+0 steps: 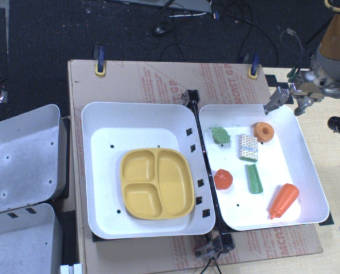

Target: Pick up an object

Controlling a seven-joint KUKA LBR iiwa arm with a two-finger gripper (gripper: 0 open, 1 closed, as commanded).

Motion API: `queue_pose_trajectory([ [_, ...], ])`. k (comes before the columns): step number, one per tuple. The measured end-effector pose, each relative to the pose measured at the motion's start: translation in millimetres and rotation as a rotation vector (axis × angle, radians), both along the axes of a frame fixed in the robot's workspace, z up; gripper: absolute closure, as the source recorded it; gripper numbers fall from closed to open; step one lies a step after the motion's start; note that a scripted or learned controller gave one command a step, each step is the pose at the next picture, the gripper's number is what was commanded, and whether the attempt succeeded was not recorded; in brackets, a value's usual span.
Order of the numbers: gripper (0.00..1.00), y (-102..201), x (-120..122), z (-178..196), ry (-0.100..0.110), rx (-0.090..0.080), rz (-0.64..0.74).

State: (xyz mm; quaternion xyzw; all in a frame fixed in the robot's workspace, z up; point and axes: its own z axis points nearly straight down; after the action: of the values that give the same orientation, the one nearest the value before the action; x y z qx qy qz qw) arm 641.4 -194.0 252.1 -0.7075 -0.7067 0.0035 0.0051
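Camera view: left bin [101, 124] holds a yellow divided plate [157, 182]. Beside it, the right bin [315, 193] holds an orange carrot [283, 200], green stick [254, 178], checkered block [248, 146], red ball [223, 179], green lump [220, 135] and orange ring [264, 131]. Above the right bin's far corner hangs the gripper [286, 105], fingers spread, grasping nothing.

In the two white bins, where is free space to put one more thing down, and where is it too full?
Right bin: bare floor lies between the tomato and the carrot, along the near wall. Its middle is crowded: green leaf, patterned block, orange ring, green stick. Left bin: bare strips border the yellow tray, widest behind it.
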Motion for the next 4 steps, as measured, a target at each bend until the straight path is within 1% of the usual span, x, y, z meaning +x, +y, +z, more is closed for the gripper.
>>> queue_pose_trajectory([
  [1,0.00,1,2,8,-0.012,-0.003,0.003],
  [2,0.00,-9,4,-47,-0.008,-0.002,0.000],
  [3,0.00,-13,13,-101,-0.009,-0.002,0.003],
  [4,0.00,-13,14,-152,-0.013,-0.004,0.003],
])
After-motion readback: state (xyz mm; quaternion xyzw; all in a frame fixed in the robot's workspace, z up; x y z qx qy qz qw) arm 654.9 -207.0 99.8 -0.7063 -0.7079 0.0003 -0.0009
